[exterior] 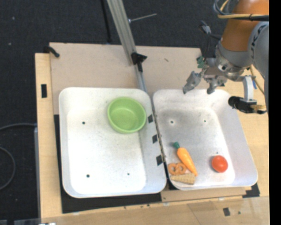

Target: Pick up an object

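Note:
My gripper (200, 87) hangs open above the far edge of the right bin (234, 125), its two fingers spread with nothing between them. Down at the near end of that bin lie an orange carrot (186, 159) with a green top, a pretzel (177, 168) on a tan cracker (188, 178), and a red tomato (219, 163). All of these sit well in front of the gripper, apart from it. A green bowl (126, 115) rests upright in the far right part of the left bin (84, 149).
A slanted metal pole (124, 29) rises from the gap between the bins at the back. The bins sit on a cardboard sheet (93, 60) over a wooden bench. A black fitting (241, 103) juts from the arm over the right bin's far rim.

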Available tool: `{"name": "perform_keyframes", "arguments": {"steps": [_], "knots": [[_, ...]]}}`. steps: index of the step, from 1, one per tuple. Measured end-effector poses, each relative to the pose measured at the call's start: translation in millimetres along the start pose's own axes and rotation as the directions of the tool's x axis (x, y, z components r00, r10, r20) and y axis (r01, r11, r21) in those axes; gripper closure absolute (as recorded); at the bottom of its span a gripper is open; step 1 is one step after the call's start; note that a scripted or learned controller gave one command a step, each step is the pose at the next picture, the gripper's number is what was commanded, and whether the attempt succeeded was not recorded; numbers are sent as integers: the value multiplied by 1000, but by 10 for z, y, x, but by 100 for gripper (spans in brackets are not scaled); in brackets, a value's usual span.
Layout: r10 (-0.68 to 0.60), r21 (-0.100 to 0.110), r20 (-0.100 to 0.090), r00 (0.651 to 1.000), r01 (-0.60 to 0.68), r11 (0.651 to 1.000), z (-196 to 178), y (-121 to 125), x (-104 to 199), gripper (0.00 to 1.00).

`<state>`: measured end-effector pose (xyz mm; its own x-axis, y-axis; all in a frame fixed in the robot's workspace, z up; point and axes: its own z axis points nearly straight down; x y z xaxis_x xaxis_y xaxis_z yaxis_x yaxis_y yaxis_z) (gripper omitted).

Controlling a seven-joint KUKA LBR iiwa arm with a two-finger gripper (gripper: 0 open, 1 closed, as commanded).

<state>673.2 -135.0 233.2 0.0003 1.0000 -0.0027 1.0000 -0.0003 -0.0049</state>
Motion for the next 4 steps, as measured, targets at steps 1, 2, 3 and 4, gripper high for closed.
{"name": "perform_keyframes", "arguments": {"steps": [1,2,3,4], "knots": [[1,0,0,1000,-1,1000,618,-55,11,0],[3,-1,0,1000,-3,1000,1041,-75,10,0],[5,-10,0,1000,-5,1000,894,-55,4,100],[-3,-13,-2,1000,3,1000,301,54,0,100]]}}
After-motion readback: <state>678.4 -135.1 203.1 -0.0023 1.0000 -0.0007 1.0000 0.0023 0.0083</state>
